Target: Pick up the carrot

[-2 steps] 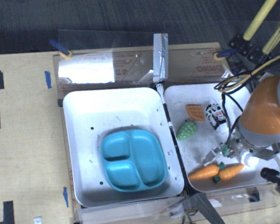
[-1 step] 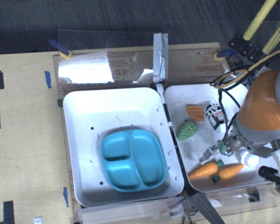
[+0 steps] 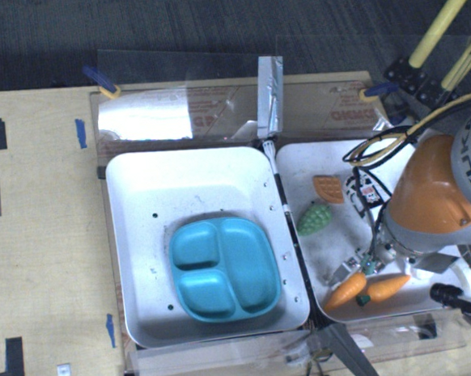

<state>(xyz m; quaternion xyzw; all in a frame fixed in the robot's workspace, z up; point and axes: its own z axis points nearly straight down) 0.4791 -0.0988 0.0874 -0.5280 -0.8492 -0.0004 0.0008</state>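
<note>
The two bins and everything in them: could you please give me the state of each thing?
carrot: lying flat in the right bin, near its front wall, not lifted
pincer: low, right over the carrot
green item: resting loose in the right bin
orange piece: lying flat
blue tray: upright in the left bin

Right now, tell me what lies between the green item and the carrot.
Bare white bin floor separates the green item from the carrot in the camera view; the claw sits just right of that stretch.
</note>
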